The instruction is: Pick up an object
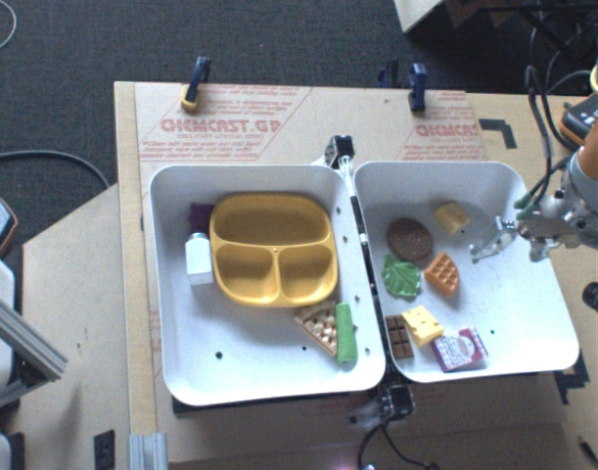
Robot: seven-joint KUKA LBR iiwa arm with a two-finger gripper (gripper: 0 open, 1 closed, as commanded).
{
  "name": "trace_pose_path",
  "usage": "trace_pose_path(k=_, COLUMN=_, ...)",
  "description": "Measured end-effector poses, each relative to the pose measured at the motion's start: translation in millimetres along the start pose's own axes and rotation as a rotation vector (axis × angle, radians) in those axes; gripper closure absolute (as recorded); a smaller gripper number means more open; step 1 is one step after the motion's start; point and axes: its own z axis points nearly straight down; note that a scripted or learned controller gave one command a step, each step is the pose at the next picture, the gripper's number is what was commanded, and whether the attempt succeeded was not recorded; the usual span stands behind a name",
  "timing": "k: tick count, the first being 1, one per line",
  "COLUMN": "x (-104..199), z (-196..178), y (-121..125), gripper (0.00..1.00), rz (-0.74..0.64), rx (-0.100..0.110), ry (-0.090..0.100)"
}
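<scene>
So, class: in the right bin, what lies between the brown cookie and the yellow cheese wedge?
In the camera view, the green leaf and the orange waffle lie between the cookie and the cheese.

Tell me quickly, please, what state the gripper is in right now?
Gripper: over the right bin, beside the yellow piece; nothing shows between its fingers, and open or closed cannot be told.

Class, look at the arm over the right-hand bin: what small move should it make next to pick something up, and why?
Probably shift the end effector left and lower it toward the waffle. It hangs over bare bin floor with nothing between its fingers, and the waffle lies close by, apart from its neighbours.
</scene>
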Motion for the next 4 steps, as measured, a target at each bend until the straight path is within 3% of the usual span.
trace_pose_path(k=1, x=0.2, z=-6.2, y=2.4, gripper=0.0, rz=-0.003, rx=-0.013, ry=-0.003)
trace_pose_path(k=3, x=10.5, z=86.4, y=8.3, gripper=0.0, rz=-0.003, rx=-0.008, ry=-0.001)
trace_pose_path(k=4, x=13.2, z=150.3, y=9.5, gripper=0.0, rz=-0.003, rx=-0.007, ry=-0.001)
